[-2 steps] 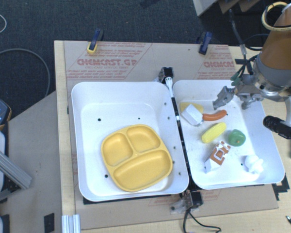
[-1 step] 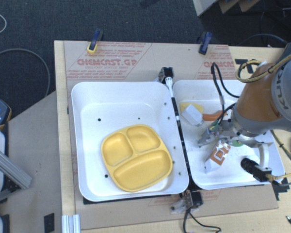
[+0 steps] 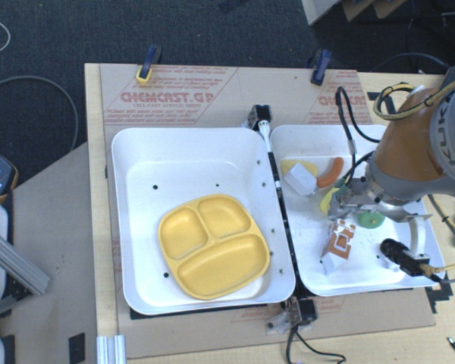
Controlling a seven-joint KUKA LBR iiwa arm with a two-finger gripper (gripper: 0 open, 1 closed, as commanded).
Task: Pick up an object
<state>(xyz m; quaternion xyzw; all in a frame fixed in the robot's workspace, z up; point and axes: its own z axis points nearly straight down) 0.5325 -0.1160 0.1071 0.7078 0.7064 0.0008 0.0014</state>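
My gripper [image 3: 343, 212] hangs low in the right bin [image 3: 364, 283], near its middle, under the grey arm with the orange band. Just below it lies a brown and white packet [image 3: 338, 243], slanted toward the bin's front. A small green thing [image 3: 369, 220] sits right beside the gripper, partly hidden by it. A yellow-green piece [image 3: 327, 200] peeks out at the gripper's left. Farther back are an orange sausage-shaped toy [image 3: 330, 172] and a white block on a yellow piece [image 3: 299, 176].
The left bin [image 3: 136, 165] holds a yellow divided plate [image 3: 214, 245]. A raised rim [image 3: 277, 196] separates the two bins. Clamps stand at the bench's back edge [image 3: 145, 65]. The arm covers the right bin's right side.
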